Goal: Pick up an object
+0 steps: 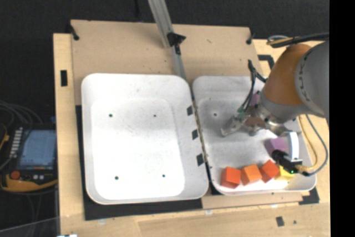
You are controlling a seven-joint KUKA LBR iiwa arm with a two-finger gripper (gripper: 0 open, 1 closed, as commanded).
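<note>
Camera view takes in the wooden bench (pixel 138 47) first, a pale board lying on a dark floor. A slanted metal rail (pixel 158 3) runs from twelve o'clock down to the seam between the bins.

On the bench sit two shallow white bins side by side. The left bin (pixel 138 136) fills the nine o'clock half, its floor showing four small dark dots. The right bin (pixel 222 100) sits just beside it toward three o'clock, the two rims touching along the middle.

The arm (pixel 294 83), grey with an orange band, comes in from three o'clock and hangs over the right bin's upper right part. Thin cables run along its side.

The gripper (pixel 236 127) points toward nine o'clock, low over the bare floor of the right bin near its centre. I cannot tell whether its fingers are spread or pressed together; they are too blurred, and nothing is visible between them.

A handheld pendant (pixel 30 155) with a blue screen rests off the bench at nine o'clock.

The objects lie in the right bin toward five o'clock, along its lower rim. Three orange blocks (pixel 249 174) stand in a row, touching one another. A purple piece (pixel 279 144) lies just beyond them toward three o'clock, near the arm's wrist. A small yellow-green piece (pixel 287 172) sits beside the last orange block, at the bin's corner.
</note>
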